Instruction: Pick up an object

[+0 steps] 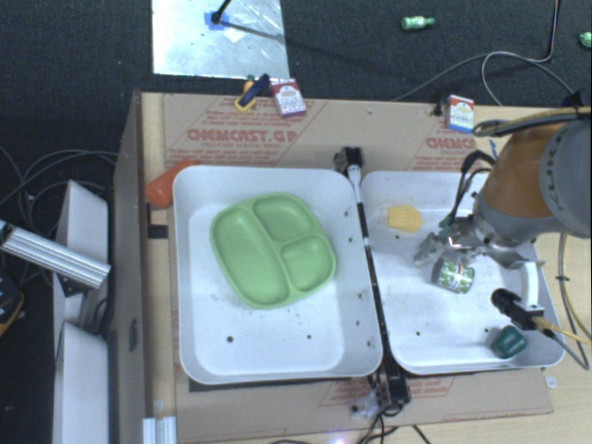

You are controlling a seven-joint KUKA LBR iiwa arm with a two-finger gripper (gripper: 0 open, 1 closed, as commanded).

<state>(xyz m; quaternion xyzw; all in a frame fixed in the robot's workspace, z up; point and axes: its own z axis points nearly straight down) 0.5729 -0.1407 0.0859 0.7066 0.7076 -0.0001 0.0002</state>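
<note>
Where jaws hang, shiny round can [453, 276]

Two bins are set side by side. A divided plate [273, 249] lies in the left bin [208, 340]. In the right bin [416, 345], a can [453, 275] is placed centrally, a sponge piece [404, 217] behind it, a small block [508, 341] at the front right corner.
</note>
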